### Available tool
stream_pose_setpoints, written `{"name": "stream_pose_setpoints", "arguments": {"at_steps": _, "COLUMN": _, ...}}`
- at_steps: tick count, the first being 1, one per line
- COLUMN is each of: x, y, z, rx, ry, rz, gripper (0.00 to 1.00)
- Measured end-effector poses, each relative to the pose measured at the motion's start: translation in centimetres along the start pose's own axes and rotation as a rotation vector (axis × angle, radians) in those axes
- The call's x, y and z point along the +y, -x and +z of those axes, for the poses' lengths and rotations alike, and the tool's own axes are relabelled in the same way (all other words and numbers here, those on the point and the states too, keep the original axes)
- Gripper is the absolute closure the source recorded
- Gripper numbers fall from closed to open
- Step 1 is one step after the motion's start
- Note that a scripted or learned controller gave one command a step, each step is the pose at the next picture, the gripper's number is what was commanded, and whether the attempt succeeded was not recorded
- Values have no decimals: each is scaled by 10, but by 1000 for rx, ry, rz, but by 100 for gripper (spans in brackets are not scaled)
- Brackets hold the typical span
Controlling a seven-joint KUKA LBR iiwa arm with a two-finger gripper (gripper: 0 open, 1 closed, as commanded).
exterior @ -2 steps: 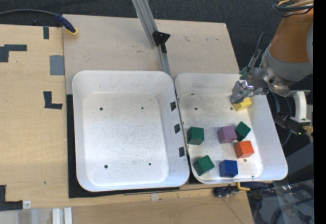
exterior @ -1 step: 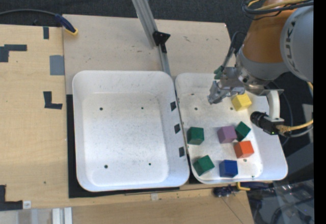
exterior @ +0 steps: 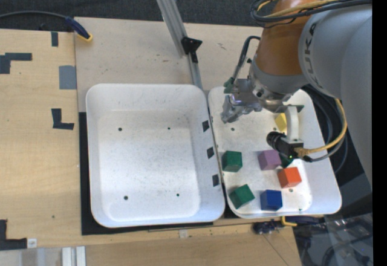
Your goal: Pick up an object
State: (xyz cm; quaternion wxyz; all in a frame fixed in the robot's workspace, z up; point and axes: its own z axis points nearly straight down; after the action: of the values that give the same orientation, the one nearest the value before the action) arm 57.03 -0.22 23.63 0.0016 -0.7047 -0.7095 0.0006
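In the right bin (exterior: 320,201), nearest, sit a blue block (exterior: 271,199) and a green block (exterior: 242,195). Farther back are an orange block (exterior: 289,176), a purple block (exterior: 268,159) and a 2nd green block (exterior: 231,161), then a yellow piece (exterior: 280,121). The gripper (exterior: 232,110) hangs over the bin's far left; whether it is open, I cannot tell. The left bin (exterior: 145,156) lies beside.

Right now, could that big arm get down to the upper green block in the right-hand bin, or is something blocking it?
Probably yes. The gripper hangs over the same bin, just above the green block in the picture. The bare white floor lies between them, and the purple block sits apart to its side.
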Motion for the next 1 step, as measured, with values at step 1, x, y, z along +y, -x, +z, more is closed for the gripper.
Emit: {"name": "stream_pose_setpoints", "arguments": {"at_steps": 1, "x": 20, "y": -47, "z": 11, "rx": -1, "ry": 1, "rz": 1, "gripper": 100}}
